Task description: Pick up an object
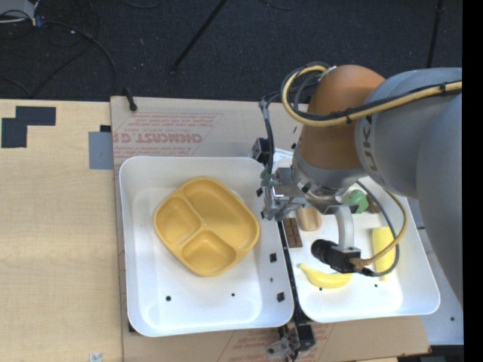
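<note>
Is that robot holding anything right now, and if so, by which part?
Cannot be told: the arm's wrist blocks the view beneath it, above the right bin. A banana and the yellow plate lie loose in the bins.

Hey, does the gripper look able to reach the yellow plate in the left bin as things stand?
Probably yes. The yellow plate lies alone in the left bin with nothing on it, and the gripper sits close beside it, near the wall between the bins.
</note>
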Action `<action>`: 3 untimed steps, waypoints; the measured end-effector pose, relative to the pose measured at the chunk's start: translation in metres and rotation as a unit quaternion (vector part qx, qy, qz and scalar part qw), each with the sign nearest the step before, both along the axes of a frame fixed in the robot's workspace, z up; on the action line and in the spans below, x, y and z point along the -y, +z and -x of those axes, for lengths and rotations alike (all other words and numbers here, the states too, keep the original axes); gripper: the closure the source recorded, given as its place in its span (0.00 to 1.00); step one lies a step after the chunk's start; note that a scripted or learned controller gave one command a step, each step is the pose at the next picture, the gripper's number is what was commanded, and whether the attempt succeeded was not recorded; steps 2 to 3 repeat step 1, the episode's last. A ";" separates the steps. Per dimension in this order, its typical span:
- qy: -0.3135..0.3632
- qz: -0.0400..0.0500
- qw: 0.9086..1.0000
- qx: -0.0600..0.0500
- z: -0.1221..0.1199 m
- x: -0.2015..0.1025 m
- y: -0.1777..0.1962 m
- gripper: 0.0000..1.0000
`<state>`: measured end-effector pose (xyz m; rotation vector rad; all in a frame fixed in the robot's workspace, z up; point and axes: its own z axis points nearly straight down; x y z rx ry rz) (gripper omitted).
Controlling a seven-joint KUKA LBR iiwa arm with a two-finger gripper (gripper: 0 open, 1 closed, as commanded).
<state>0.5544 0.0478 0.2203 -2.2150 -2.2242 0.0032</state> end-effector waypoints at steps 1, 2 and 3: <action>0.000 0.000 1.000 0.001 -0.021 -0.045 0.006 1.00; 0.000 0.000 1.000 0.001 -0.021 -0.045 0.006 1.00; 0.000 0.000 1.000 0.001 -0.021 -0.045 0.006 1.00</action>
